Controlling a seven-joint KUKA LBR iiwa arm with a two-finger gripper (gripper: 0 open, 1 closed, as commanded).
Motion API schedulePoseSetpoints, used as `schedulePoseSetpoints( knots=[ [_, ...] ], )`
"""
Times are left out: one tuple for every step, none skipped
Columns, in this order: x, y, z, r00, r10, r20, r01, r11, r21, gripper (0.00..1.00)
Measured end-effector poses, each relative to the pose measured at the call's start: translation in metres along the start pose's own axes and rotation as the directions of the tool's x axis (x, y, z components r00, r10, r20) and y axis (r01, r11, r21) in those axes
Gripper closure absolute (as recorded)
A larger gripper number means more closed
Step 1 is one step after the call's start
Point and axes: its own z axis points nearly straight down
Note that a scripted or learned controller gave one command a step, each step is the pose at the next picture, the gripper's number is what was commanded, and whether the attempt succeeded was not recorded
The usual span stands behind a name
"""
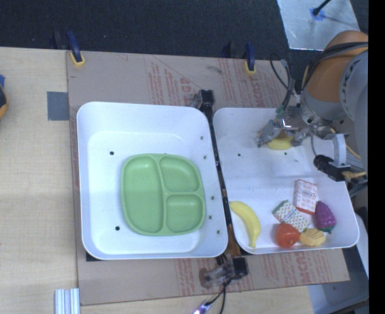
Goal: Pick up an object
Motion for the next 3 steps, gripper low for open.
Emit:
schedulePoseSetpoints(
  knots=[
    [0.024,0.003,-0.003,1.000,-0.002,0.007,0.002,1.000,-0.018,0.00],
    [0.025,0.005,-0.013,1.000,-0.007,0.006,0.007,1.000,-0.021,1.00],
    [0.023,0.001,-0.120,1.000,-0.005,0.001,0.005,1.000,-0.017,1.00]
  ],
)
